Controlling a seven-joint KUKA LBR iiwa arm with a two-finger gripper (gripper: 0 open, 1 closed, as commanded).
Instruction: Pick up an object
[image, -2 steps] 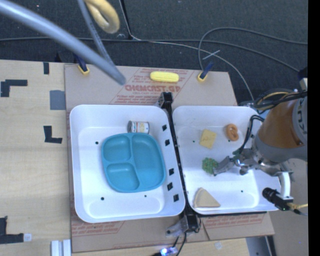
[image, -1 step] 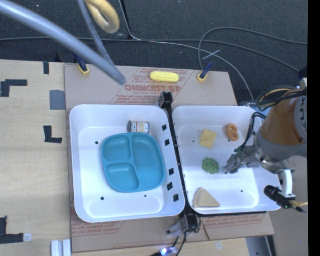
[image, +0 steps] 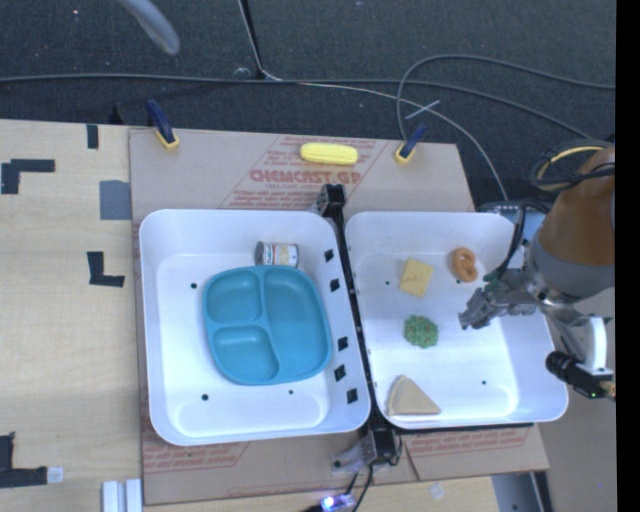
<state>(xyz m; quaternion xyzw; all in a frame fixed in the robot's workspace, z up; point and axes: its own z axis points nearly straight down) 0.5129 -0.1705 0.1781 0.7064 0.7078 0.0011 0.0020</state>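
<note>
The gripper (image: 478, 312) is hanging over the right-hand part of the right bin (image: 500, 232), its dark fingers pointing toward nine o'clock; whether they are open or closed cannot be told, and nothing is showing between them. The grey arm (image: 572, 255) is reaching in behind it from three o'clock.

Nearest to the gripper, at about eleven o'clock from it and close by, an orange ring-shaped piece (image: 464, 264) is lying on the bin floor. At about nine o'clock from the gripper, a little lower, a green broccoli-like piece (image: 421, 331) is sitting near the middle of the bin. At ten o'clock, beyond the orange ring, a yellow cheese-like block (image: 417, 277) is resting apart from the others. At about seven o'clock, near the bin's front wall, a tan wedge (image: 410, 398) is lying flat.

Farther out at nine o'clock, across the black divider clips, the left bin (image: 160, 300) is holding a blue divided plate (image: 267, 325), tilted slightly in the view, with a small can (image: 277, 254) lying on its side just beside the plate's twelve o'clock edge.

Beyond both bins, toward eleven o'clock, a yellow banana-like object (image: 328, 153) is lying on the cardboard sheet (image: 240, 170) between two blue-and-yellow clamps (image: 160, 125).
</note>
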